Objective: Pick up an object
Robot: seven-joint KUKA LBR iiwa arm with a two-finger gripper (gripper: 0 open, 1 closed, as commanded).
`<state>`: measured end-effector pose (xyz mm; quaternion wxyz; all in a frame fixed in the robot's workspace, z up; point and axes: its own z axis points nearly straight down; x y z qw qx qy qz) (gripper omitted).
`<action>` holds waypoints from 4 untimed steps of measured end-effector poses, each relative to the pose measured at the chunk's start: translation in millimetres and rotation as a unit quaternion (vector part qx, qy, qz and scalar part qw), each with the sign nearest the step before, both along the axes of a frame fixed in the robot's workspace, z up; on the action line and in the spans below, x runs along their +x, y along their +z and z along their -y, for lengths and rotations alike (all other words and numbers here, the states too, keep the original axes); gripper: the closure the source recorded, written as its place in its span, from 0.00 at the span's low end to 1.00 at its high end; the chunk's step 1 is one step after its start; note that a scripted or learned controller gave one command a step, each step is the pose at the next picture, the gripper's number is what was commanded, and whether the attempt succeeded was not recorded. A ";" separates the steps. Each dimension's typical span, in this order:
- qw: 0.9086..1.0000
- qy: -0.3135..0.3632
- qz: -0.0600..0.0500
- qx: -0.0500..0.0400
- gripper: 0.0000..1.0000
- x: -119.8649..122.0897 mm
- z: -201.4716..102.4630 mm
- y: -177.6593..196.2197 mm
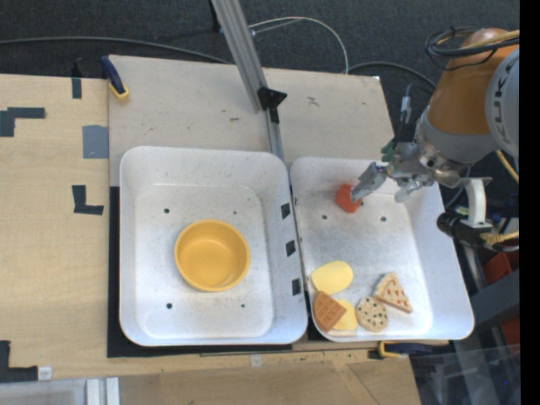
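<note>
A small red-orange object (344, 198) lies in the far part of the right bin (439, 268). My gripper (380, 194) hangs over that bin's far end, open, its fingers spread wide. The left fingertip (358, 194) sits right at the red object's right side; the other finger (408, 189) is well off to the right. Nothing is between the fingers. Along the bin's near edge lie a yellow oval piece (332, 276), a brown waffle square (328, 310), a round cookie (371, 314) and a triangular slice (393, 294).
The left bin (143, 184) holds a yellow bowl (212, 254) near its middle. A grey metal post (240, 36) slants in from the top toward the gap between the bins. Cables run behind the bench, and clips sit on the divider between the bins.
</note>
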<state>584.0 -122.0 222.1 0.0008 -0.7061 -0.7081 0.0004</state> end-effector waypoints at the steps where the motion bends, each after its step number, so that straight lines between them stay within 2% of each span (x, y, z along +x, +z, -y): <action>1: 1.000 0.000 0.000 0.000 0.00 0.0 0.1 0.1; 3: 1.000 -0.001 -0.002 0.000 0.00 -5.8 -11.0 -93.1; 4: 1.000 0.000 0.000 -0.001 0.00 -5.8 -11.3 -134.7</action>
